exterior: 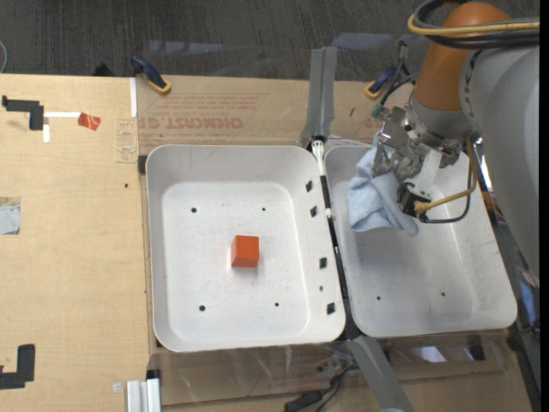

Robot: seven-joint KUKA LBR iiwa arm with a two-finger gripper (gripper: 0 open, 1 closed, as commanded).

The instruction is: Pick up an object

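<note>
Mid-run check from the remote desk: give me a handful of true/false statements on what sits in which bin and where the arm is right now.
1. An orange block lies in the left bin. True.
2. A pale blue cloth is in the right bin. True.
3. The gripper is over the left bin. False: it is over the right bin, right at the cloth.
4. The orange block rests against the cloth. False: they are apart, in separate bins.
5. The cloth lies in the near part of the right bin. False: it is bunched at the far left part, by the gripper.
</note>
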